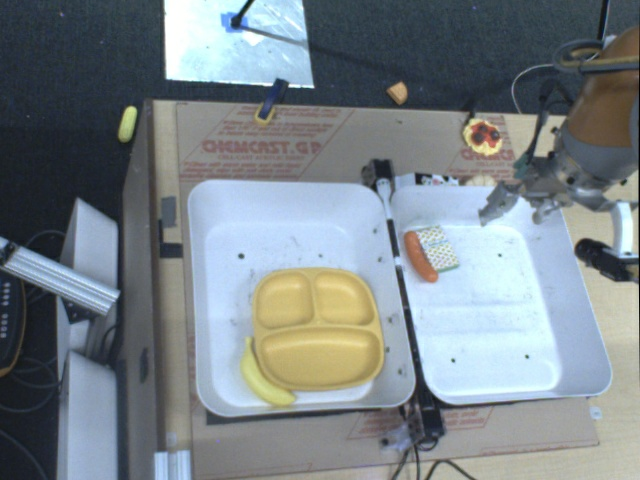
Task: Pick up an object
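Two white bins on a worktop, with the claw spread open over the right one.

The claw (pixel 520 203) hangs above the far right corner of the right bin (pixel 520 358), its fingers parted with nothing between them. Near that bin's left wall lie an orange carrot-shaped toy (pixel 421 257) and a small patterned block (pixel 437 248), touching each other and well apart from the claw. The left bin (pixel 225 228) holds a yellow divided tray (pixel 318 328), with a yellow banana (pixel 262 378) tucked against its near left edge. On the cardboard sheet (pixel 300 138) behind the bins sit a round toy pizza (pixel 484 135) and a blue-and-yellow clip (pixel 270 101); an orange scrap (pixel 398 93) and a yellow piece (pixel 127 124) lie on the dark floor.
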Robot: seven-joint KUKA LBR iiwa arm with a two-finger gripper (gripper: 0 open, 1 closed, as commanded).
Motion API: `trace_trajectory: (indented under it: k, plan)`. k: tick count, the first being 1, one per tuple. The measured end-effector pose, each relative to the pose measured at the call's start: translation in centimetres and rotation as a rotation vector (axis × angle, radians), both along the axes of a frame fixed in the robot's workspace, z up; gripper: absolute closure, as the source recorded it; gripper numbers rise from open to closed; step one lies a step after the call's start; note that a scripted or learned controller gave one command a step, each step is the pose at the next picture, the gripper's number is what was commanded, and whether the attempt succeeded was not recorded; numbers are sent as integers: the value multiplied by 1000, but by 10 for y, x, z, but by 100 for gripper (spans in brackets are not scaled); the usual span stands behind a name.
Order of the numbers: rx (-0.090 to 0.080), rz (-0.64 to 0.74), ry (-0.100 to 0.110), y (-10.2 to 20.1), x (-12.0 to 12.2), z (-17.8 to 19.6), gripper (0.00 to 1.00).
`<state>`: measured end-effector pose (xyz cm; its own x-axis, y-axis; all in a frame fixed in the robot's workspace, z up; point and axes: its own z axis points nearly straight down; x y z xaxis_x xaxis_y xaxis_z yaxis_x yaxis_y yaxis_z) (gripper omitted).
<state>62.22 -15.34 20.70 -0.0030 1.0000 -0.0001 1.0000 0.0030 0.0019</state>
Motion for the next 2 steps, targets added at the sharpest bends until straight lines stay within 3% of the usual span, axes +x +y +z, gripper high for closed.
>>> trace_trajectory:
  k: [1, 2]
  plan:
    - [1, 2, -2, 52, -7, -122, 0]
    - [0, 2, -2, 50, -7, -112, 100]
